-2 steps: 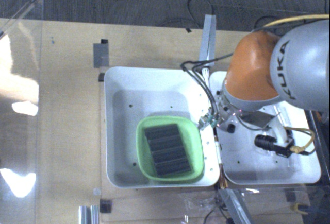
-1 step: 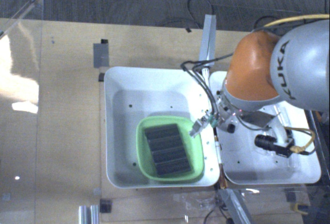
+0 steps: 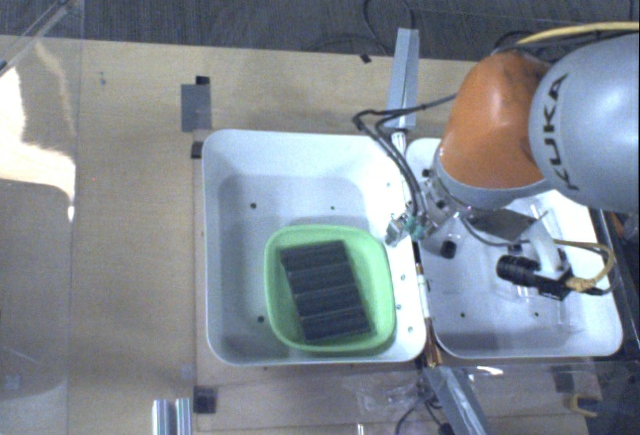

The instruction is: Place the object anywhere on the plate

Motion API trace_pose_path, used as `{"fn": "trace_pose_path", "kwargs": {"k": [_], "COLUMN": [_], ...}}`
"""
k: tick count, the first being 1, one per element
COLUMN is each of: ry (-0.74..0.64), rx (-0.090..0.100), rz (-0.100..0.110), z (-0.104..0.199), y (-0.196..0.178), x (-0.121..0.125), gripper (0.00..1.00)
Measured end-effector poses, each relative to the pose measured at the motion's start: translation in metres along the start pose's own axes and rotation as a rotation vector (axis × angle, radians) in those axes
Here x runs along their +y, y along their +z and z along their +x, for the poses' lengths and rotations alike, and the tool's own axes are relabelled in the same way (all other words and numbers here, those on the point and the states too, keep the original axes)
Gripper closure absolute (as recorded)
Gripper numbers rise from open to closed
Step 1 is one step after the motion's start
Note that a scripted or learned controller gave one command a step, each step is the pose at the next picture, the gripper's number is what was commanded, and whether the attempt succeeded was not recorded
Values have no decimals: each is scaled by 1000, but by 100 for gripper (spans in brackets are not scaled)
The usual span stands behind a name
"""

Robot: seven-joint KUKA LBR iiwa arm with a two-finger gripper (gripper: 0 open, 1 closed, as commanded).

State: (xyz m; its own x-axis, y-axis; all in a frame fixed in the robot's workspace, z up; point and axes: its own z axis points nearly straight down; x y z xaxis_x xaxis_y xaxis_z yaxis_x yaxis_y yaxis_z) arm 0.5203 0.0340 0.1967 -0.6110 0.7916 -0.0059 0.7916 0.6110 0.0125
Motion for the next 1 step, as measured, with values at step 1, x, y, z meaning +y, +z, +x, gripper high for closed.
{"fn": "trace_pose_path", "kwargs": {"k": [1], "ry": [0], "rx": [0], "rz": [0], "z": [0], "y": [0], "x": [0], "gripper": [0]}}
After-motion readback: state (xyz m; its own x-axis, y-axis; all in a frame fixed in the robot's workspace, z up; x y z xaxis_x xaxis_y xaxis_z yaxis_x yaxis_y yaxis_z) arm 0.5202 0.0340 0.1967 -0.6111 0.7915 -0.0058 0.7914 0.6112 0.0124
